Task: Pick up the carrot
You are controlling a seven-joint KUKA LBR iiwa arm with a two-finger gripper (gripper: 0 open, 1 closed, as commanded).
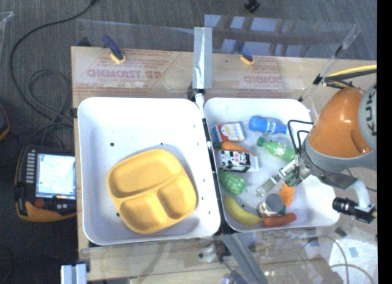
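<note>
The KUKA arm [340, 133] reaches in from the right, its orange band hanging over the right bin [214, 108], and the gripper [283, 180] is low over that bin's lower right part. The carrot [287, 195] lies right there, a short orange piece just below the gripper and touching it or very nearly so; from this angle I can't tell whether it is actually gripped, and I can't tell either whether the gripper is open or closed. Just left of the carrot sits a small grey round object [273, 204], and below both a red sausage-shaped piece [280, 220] lies along the bin's near edge. A banana [240, 211] curves along the lower left of this bin, with a green vegetable [233, 183] above it. Further up come a black-and-white carton [236, 161], a red-and-white carton [232, 131], a blue bottle [268, 125] and a green bottle [276, 149] lying on its side. Over in the left bin [98, 117], well apart from the action, sits a yellow divided plate [152, 190].
</note>
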